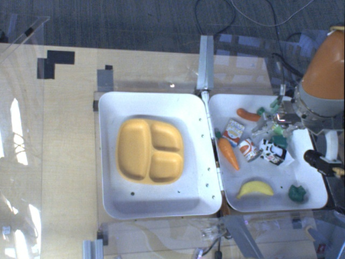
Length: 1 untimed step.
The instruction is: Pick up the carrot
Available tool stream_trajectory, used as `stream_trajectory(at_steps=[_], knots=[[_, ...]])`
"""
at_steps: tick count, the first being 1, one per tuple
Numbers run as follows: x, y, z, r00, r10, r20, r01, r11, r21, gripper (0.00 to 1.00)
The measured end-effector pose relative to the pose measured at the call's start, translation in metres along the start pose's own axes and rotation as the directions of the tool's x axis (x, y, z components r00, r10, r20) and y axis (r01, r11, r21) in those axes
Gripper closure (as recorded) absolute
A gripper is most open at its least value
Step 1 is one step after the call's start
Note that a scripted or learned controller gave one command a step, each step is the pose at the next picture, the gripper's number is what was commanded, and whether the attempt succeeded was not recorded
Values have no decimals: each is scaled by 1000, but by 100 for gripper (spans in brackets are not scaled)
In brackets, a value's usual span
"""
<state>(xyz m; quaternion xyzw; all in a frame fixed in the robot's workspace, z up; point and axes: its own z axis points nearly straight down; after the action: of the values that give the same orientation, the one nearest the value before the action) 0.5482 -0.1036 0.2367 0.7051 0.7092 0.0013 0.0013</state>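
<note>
A carrot (228, 154) lies at the left side of the right bin (318, 201), close to the divider, its green top pointing to the back. A second, smaller orange carrot-like piece (248, 114) lies near the bin's back. My gripper (273, 124) hangs over the middle of the right bin, to the right of both pieces, just above a black-and-white toy (273, 152). It is apart from the carrot, and nothing shows in its grasp.
A small packet (234, 128) and a red-and-white can (248, 149) lie between the carrot and the gripper. A banana (256, 188) and a green toy (297, 193) lie at the bin's front. The left bin (108, 198) holds a yellow divided plate (151, 150).
</note>
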Motion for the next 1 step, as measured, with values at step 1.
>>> stream_trajectory(at_steps=[1], knots=[[0, 14, 120, 971, 237, -1, -237, 971, -27, 0]])
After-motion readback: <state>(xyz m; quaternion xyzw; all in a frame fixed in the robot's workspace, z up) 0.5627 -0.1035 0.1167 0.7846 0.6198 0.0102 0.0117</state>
